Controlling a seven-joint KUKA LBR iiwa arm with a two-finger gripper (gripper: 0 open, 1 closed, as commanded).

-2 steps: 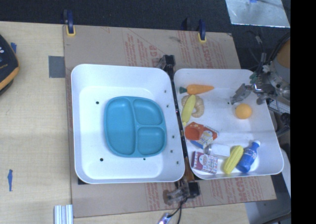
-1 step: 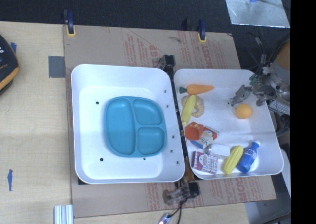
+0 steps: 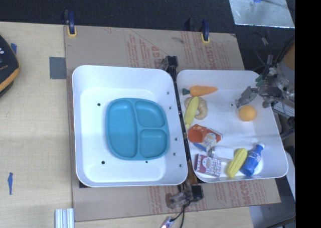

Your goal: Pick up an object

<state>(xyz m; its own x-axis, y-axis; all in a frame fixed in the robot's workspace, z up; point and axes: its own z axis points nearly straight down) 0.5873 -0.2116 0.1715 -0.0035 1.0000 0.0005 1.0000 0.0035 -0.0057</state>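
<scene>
The right bin (image 3: 228,79) holds several small items. An orange ball (image 3: 247,114) lies near its right wall. My gripper (image 3: 254,98) reaches in from the right edge and hovers just above and beside the ball, with nothing seen in its grasp. A carrot (image 3: 203,90) lies at the back left. Below it, a yellow banana (image 3: 190,110) rests against a beige round piece (image 3: 201,107). In the front half are a red packet (image 3: 202,134), a small printed box (image 3: 207,164), a yellow corn cob (image 3: 236,161) and a blue bottle (image 3: 252,159).
The left bin (image 3: 85,121) holds a blue divided plate (image 3: 138,127). A black clip (image 3: 171,63) sits at the back where the two bins meet. A yellow and black device (image 3: 6,69) lies at the bench's left edge.
</scene>
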